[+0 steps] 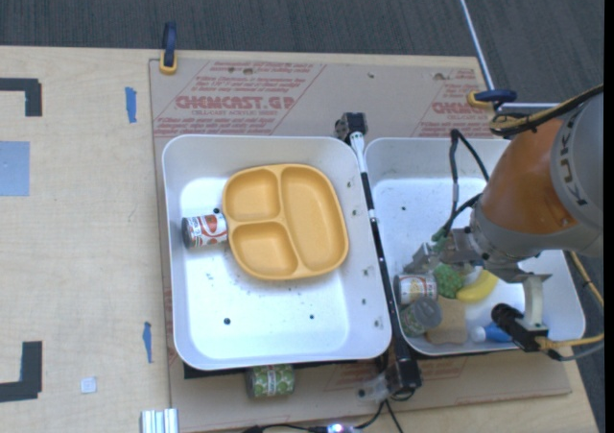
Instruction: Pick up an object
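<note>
Two shallow white bins sit side by side on the table [77, 258]. The left bin [192, 316] holds a yellow divided plate [285, 220] with three compartments, lying flat in its upper middle. Touching the plate's left edge is a small red-and-white can [204, 229], on its side.

The right bin [413, 201] carries a huddle of small things in its lower part — a silver can [416, 288] lying on its side near the bin's left wall, a green lumpy item [448, 281] just beside it, a yellow banana-shaped piece [477, 287] to the right of that, a tan block [446, 325] below them, and a small blue thing [497, 333] near the bottom rim. They lie close together, several touching.

The grey arm with its orange band [523, 191] reaches in from the right and hangs over this cluster. The claw [439, 251] is down among the objects, just above the green item and the silver can; the wrist hides much of it, and I cannot tell whether it is open or closed, nor whether anything is caught in it.

Outside the bins, a green-labelled can [271, 381] lies on its side on the brown board [249, 100] just below the left bin's front rim.
</note>
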`<state>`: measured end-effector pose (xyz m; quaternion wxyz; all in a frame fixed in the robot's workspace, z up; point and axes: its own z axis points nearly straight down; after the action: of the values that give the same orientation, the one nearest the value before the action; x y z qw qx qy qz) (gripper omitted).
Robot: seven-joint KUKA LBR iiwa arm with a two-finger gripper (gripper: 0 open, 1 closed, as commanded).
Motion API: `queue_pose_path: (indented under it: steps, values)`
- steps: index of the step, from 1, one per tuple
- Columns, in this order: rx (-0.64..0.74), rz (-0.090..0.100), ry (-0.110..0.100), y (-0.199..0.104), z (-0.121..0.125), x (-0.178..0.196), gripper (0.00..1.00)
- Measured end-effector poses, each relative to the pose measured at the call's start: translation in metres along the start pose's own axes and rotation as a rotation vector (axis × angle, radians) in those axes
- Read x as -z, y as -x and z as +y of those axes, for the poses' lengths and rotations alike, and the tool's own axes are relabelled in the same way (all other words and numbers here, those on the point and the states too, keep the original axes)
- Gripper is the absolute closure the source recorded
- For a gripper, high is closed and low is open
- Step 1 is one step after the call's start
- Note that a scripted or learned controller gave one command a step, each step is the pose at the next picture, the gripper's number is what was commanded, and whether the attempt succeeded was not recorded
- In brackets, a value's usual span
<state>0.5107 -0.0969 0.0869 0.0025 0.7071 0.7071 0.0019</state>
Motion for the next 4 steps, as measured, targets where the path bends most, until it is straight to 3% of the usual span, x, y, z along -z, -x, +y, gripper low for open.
queue_pose_path:
  steps: [1,2,3,4]
  values:
    - [0.0,-0.002,0.007,0.001,0.002,0.011,1.0]
    - [0.002,0.002,-0.004,-0.081,-0.025,0.098,1.0]
    - [0.0,-0.001,-0.003,-0.02,-0.008,0.098,1.0]
    - [0.002,0.002,-0.003,-0.092,-0.029,0.135,1.0]
